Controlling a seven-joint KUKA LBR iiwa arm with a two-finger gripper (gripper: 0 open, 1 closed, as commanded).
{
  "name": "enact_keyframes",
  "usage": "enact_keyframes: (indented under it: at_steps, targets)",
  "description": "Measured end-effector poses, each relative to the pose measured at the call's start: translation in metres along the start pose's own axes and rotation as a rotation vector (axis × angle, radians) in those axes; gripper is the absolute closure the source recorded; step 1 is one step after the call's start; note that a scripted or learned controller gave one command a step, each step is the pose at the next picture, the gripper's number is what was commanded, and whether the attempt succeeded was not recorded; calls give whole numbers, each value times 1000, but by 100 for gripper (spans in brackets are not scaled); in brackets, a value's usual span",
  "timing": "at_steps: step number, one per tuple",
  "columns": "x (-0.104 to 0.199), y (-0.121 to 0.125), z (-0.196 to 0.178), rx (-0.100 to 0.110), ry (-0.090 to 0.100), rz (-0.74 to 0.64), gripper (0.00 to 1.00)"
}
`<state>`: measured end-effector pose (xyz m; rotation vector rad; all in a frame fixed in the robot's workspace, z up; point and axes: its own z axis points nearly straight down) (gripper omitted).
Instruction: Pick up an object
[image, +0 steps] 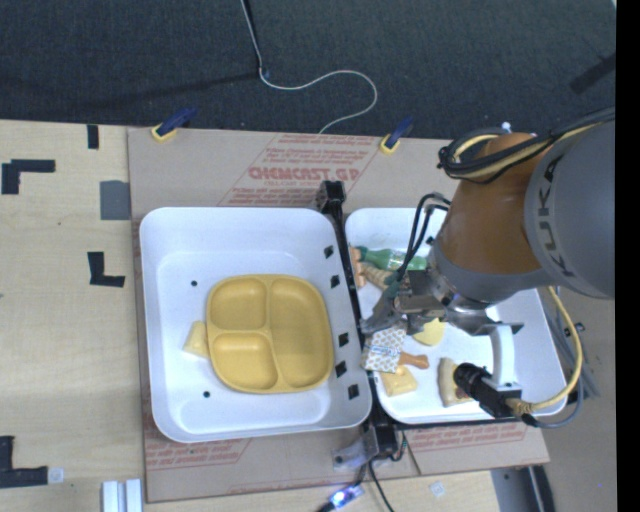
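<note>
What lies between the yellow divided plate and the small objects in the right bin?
In the camera view, the black divider where the two bins meet lies between the yellow divided plate and the small objects.

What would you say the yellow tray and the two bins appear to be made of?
The yellow tray looks like moulded plastic, matte: one even colour, rounded compartments, soft sheen. The bins, left and right, seem thin white plastic, slightly glossy, with smooth rounded walls; coated metal can't be ruled out.
</note>
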<state>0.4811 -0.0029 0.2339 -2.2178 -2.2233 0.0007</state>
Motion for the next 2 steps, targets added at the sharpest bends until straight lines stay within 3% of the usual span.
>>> enact_keyframes:
  at_steps: [1, 2]
  targets:
    - [-1, 7, 20, 4, -2, 2, 100]
    - [-5, 7, 0, 0, 0, 1, 100]
